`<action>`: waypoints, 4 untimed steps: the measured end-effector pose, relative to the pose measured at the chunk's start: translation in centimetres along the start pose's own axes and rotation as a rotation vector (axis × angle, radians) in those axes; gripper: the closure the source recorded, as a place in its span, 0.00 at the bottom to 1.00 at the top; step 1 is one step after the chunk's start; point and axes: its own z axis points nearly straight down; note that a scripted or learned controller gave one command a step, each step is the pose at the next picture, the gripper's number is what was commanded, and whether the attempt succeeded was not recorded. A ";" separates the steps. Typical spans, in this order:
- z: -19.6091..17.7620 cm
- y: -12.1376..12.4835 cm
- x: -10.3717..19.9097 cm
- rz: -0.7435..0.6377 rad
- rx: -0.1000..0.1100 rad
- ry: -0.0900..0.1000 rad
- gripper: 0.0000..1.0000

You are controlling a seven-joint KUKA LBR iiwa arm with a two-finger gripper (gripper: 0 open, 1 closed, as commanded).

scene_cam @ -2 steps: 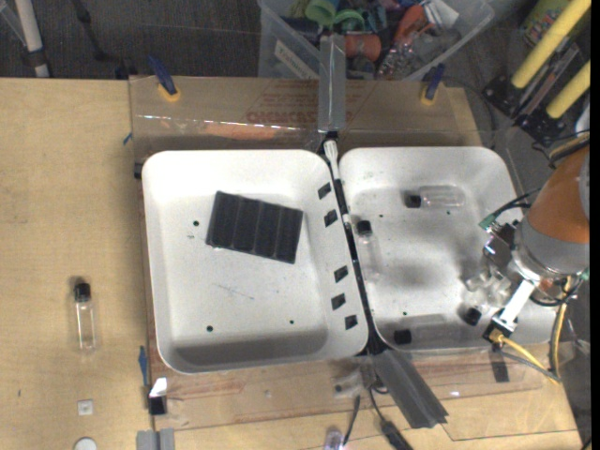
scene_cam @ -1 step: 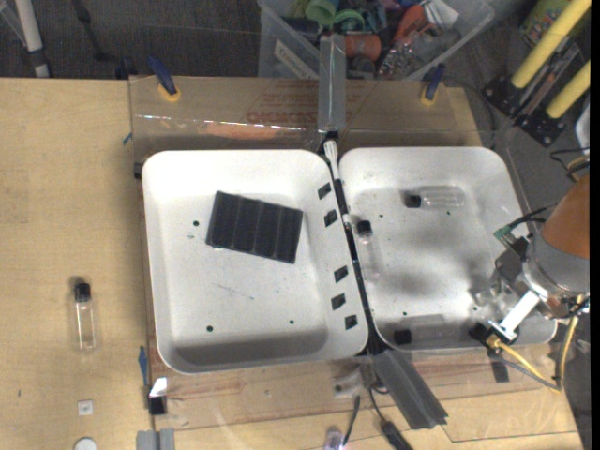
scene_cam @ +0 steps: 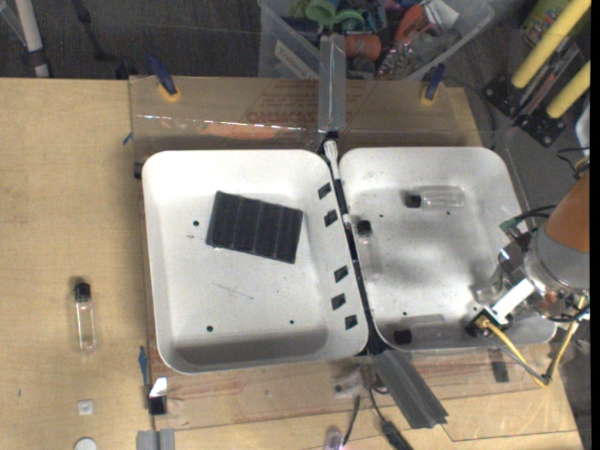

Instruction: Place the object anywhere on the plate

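Observation:
A clear plastic vial (scene_cam: 433, 198) lies on its side near the back of the right bin (scene_cam: 412, 279). The plate, a black ribbed rectangle (scene_cam: 255, 226), lies flat in the left bin (scene_cam: 187, 326), slightly turned. My gripper (scene_cam: 521, 281) hangs at the right bin's front right corner, well apart from the vial and far from the plate. The wrist above hides its tips.
A second clear vial (scene_cam: 84, 314) with a dark cap lies on the wooden bench left of the bins. A clear tub of colourful toys (scene_cam: 375, 12) stands behind the bins. A ridge with black tabs (scene_cam: 337, 251) divides the two bins.

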 end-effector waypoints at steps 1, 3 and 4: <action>0.0 0.4 -0.8 -0.347 -0.002 -0.012 1.00; 0.1 -0.1 -0.2 0.130 0.006 -0.006 1.00; 0.1 0.6 2.2 -0.260 -0.025 -0.028 1.00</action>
